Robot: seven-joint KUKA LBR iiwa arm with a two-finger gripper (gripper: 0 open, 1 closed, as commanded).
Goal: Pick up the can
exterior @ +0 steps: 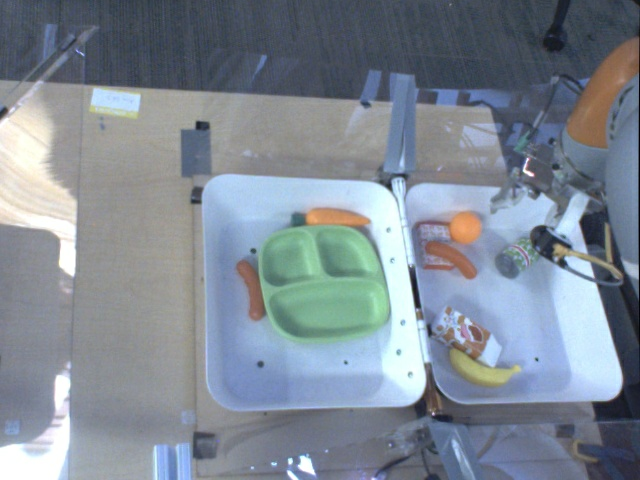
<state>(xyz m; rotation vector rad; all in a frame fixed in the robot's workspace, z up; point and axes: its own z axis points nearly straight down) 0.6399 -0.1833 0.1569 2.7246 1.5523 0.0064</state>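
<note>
The can (516,259) is small, with a green and silver label. It lies on its side in the upper right part of the right bin (585,363). My gripper (508,197) hangs over the bin's far edge, a little above and behind the can. It is apart from the can, and nothing shows between its tips.
Left of the can, the right bin holds an orange ball (465,227), a red sausage (450,258) and a small red-and-white pack (431,233). A juice carton (465,333) and a banana (484,371) lie near its front. The left bin (225,368) holds a green divided plate (325,283), a carrot (337,217) and another sausage (251,289).
</note>
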